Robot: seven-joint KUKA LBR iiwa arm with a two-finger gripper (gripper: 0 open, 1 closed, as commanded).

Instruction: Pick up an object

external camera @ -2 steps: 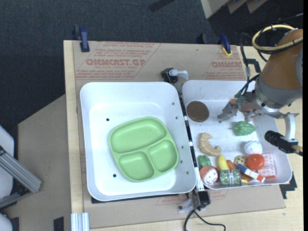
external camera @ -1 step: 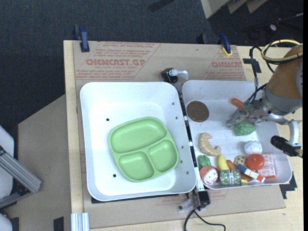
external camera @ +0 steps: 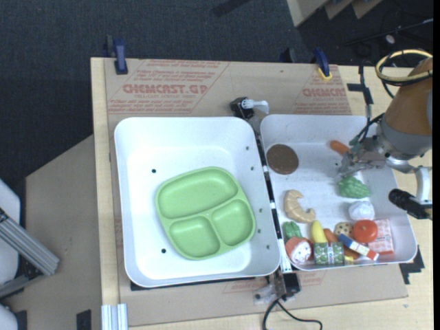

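Two shallow white plastic bins side by side on the counter. In the left bin: a green three-compartment plastic tray. In the right bin: a brown round disc far left, a green leafy toy right of it, small toy foods crowded along the near edge.

One fixed camera looks down at a slant on both bins, arm entering from the right.
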